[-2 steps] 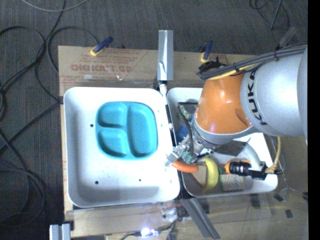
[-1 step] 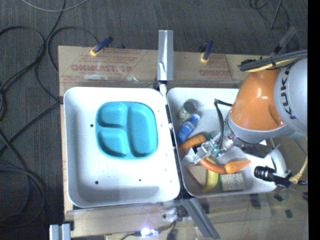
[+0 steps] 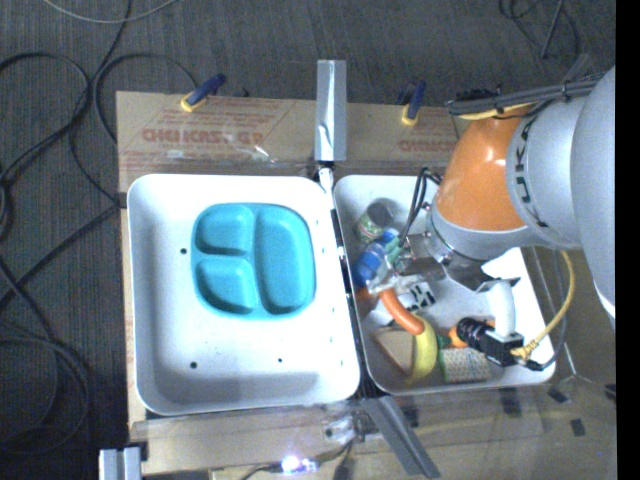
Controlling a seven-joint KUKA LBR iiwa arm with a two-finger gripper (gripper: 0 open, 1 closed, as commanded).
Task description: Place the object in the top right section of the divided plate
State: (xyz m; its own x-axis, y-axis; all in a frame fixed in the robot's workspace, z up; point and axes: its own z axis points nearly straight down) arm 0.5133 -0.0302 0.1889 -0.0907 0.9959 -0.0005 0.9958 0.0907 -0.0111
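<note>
- The gripper is down in the right bin, at the edge of a heap of small items; the wrist and the orange band sit over it, and I cannot tell whether it holds anything.
- Just beside it lie a blue bottle, a grey round item, and an orange piece. Nearer the front are a banana, a tan block and a speckled sponge.
- Which of these is the object to be moved cannot be told from here; whichever it is, it lies in that heap, well apart from the plate.
- The plate sits in the left bin, teal, with one large section on the right side and two small ones on the left.
- Judgement: the task is at the pick stage, nothing placed yet.
- Risks:
  - The items touch and overlap, so a closing grip could catch two things or push the wanted one aside.
  - The bottle and banana are rounded and could slip out on lift.
  - The carry must clear the two bin walls between the bins; a low path could knock the item loose.
  - The plate's ridges are shallow, so a release off centre may let the item roll into a neighbouring section.
</note>
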